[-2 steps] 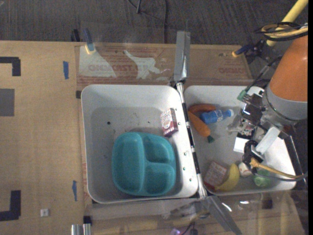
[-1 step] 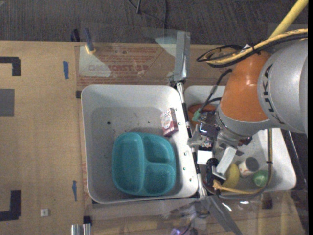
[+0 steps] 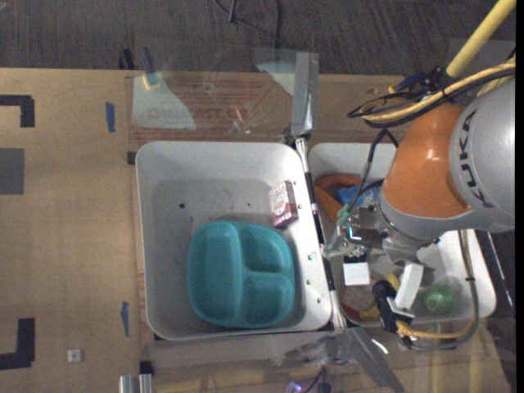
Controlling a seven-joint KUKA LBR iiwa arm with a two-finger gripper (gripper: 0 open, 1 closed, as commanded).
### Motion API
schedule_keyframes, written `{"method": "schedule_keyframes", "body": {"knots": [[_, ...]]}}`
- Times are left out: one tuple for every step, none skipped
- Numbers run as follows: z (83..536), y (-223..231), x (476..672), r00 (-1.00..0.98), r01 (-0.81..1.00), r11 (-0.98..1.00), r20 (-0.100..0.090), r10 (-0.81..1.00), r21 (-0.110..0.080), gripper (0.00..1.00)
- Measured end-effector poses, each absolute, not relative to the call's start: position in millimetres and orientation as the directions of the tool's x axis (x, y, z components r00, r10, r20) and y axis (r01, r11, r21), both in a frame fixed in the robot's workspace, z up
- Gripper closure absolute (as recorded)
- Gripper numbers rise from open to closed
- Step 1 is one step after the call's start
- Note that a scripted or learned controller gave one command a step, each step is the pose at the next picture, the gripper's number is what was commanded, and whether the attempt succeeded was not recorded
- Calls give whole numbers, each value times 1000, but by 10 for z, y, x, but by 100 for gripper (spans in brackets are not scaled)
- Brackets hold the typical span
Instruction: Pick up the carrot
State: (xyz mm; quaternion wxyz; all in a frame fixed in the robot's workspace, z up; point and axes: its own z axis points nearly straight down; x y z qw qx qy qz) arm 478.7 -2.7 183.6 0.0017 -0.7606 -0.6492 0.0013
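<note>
One fixed camera looks down at a slant on both white bins (image 3: 155, 219), arm (image 3: 458, 162) entering right.

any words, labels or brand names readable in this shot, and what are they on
"KUKA": dark letters, partly cut off, on the grey robot arm casing.
Small red and white packet in the left white bin: print too blurred to read.
Clear plastic sheet above the bins: faint print, unreadable.

The big grey robot arm (image 3: 483, 154) comes in from three o'clock. Its orange band (image 3: 426, 166) sits just above the wrist. The arm bends down toward seven o'clock. At its end, the dark two-finger gripper (image 3: 360, 248) hangs low, pointing toward nine o'clock.
</note>
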Motion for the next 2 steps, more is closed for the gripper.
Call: {"method": "schedule_keyframes", "body": {"knots": [[2108, -172, 4796, -170, 986, 170, -1, 986, 1, 100], [1974, -418, 4795, -668, 744, 668, 1, 744, 0, 100]]}}
